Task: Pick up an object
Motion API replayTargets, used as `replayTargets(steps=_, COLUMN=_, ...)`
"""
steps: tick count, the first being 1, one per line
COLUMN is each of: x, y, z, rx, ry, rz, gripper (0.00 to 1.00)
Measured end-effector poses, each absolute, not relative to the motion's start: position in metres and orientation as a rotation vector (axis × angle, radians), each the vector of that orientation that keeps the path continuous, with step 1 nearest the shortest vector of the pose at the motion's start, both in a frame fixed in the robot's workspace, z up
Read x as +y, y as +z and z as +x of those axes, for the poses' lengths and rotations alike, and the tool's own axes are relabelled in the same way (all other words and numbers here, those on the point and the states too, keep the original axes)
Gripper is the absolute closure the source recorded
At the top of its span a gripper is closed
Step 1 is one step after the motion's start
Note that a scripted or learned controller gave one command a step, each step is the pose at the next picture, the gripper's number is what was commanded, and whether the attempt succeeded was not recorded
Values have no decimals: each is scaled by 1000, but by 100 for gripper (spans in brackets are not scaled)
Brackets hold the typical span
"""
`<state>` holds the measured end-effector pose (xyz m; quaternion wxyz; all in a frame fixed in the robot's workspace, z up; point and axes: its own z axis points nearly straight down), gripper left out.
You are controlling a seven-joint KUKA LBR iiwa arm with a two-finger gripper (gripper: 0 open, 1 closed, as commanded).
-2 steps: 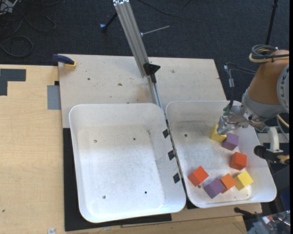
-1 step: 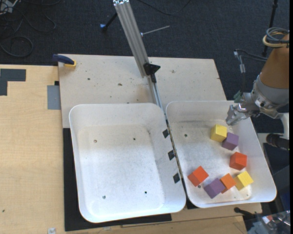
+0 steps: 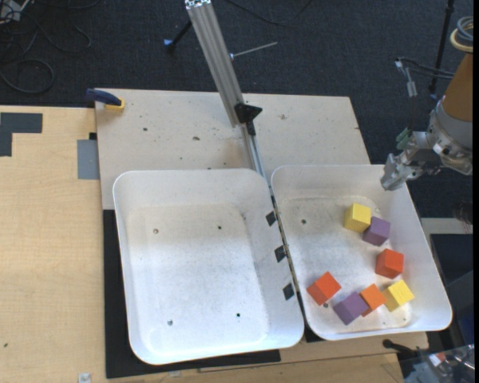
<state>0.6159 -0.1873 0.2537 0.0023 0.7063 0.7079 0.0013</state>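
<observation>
The claw point(image 3: 393, 174) hangs above the far right rim of the right bin point(image 3: 319, 183); whether it is released or clenched, I cannot tell. The yellow cube point(image 3: 357, 217) lies nearest to it, a little nearer and to the left, touching a purple cube point(image 3: 377, 231). The other cubes lie well apart from it, at the near right of this bin. No readable writing is seen.

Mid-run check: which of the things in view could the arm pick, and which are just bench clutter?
For the job:
yellow cube
purple cube
red cube
orange cube
the cluster at the right bin's near edge
gripper, above that bin's far right corner

Lying about:
left bin
metal rail
blue clamp
</observation>
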Motion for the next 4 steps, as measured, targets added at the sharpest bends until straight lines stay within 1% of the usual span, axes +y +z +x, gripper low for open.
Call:
replayTargets(steps=1, x=-187, y=254, z=616, rx=2228, ry=-2, rz=2215, gripper=100)
replayTargets(steps=2, x=-143, y=256, z=610, rx=2228, ry=-2, rz=2220, gripper=100)
replayTargets(steps=3, x=-89, y=240, z=599, rx=2231, ry=-2, rz=2220, gripper=100)
replayTargets(steps=4, x=-34, y=246, z=596, rx=2230, ry=-1, rz=2220, gripper=100)
